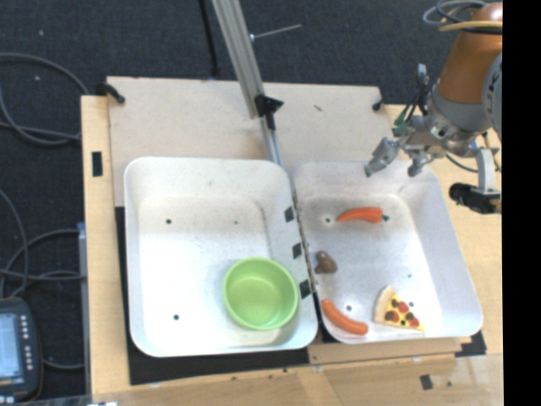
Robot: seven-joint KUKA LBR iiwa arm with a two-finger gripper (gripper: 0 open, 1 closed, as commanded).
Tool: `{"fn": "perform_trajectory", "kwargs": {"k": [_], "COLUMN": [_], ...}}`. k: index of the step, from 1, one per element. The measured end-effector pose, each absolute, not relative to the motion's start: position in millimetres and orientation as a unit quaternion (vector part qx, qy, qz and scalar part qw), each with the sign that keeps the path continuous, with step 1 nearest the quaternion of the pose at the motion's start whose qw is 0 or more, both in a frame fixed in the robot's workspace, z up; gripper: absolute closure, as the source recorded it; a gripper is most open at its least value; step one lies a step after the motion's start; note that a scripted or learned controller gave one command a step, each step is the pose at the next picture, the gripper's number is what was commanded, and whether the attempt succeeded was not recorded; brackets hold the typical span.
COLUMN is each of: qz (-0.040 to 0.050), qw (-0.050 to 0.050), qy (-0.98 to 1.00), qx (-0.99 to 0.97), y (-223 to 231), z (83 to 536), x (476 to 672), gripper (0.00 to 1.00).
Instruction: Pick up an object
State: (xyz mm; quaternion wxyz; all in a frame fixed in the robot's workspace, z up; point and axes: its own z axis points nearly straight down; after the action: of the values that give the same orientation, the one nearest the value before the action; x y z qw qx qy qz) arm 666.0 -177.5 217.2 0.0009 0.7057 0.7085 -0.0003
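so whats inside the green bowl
Nothing is visible inside the green bowl: just its bare green bottom. The near inner wall is hidden by the rim.

Bench (190,117), light wood, seen from above at a slant, its bare surface showing along the upper part of the frame. Two shallow white bins rest on it side by side: the left bin (169,193) at centre-left and the right bin (439,252) at centre-right, their inner rims touching.

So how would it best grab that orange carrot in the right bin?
Probably from straight above, pinching the carrot across its thick middle. It lies flat and long, left to right, with bare bin floor around it, so the open gripper has room either side.
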Motion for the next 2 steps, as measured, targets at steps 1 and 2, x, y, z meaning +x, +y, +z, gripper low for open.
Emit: {"fn": "perform_trajectory", "kwargs": {"k": [1,2], "qz": [-0.0011,-0.0025], "qw": [0.001,0.0], "qy": [0.709,0.707], "qx": [0.706,0.707], "y": [-178.1,-189.1], "z": [217.2,159.7], "x": [665.8,663.1], "gripper": [0.0,0.0]}}
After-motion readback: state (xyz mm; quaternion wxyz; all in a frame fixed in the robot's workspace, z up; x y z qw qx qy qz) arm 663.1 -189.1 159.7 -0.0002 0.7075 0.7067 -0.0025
